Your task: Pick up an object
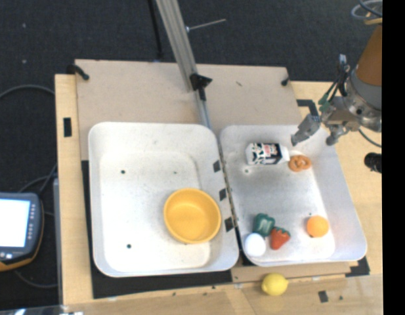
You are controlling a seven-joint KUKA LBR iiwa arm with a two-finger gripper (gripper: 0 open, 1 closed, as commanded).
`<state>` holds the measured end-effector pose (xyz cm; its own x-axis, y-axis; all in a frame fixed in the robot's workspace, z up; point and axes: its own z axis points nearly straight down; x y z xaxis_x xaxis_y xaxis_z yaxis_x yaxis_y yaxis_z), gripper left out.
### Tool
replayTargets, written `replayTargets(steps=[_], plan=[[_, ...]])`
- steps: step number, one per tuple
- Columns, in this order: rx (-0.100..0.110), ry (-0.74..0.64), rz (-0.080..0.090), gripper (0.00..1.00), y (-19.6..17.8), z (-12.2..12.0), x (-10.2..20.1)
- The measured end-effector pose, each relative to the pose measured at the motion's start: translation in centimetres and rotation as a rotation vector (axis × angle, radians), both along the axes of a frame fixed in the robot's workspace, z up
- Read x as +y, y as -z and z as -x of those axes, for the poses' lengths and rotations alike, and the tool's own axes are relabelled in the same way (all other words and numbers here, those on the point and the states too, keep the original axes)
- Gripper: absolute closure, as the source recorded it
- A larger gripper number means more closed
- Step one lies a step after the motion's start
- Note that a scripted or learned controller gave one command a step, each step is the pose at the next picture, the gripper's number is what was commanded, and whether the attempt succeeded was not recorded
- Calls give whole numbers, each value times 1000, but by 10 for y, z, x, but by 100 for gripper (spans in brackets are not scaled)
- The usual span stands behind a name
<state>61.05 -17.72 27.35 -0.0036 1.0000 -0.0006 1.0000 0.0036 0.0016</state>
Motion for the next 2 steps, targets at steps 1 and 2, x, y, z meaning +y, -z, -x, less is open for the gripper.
replayTargets(steps=[1, 2], plan=[[0, 0, 0, 0, 0, 0, 0], [5, -1, 2, 0, 47, -7, 2]])
